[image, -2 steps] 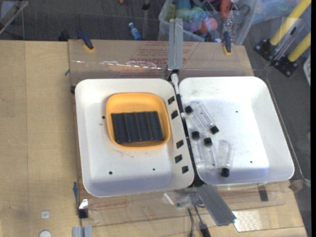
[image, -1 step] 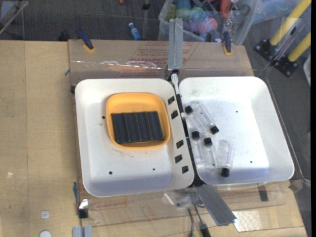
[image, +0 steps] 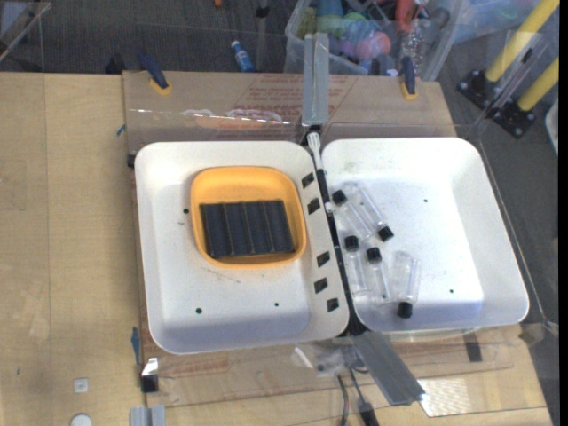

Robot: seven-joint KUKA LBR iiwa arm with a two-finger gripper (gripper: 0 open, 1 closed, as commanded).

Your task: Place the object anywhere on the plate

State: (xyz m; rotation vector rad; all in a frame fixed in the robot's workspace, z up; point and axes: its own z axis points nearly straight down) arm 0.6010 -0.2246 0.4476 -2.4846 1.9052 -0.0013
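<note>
Orange plate (image: 248, 181) in the left bin (image: 160, 282) already bears a dark ribbed block (image: 247, 229), seemingly the object, lying flat and centred; clear black-capped vials (image: 368, 238) crowd the right bin (image: 470, 273).

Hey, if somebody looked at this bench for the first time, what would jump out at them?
Most likely the orange plate in the left bin, with a dark ribbed block lying on it. Next, the cluster of clear vials with black caps along the left side of the right bin.
</note>
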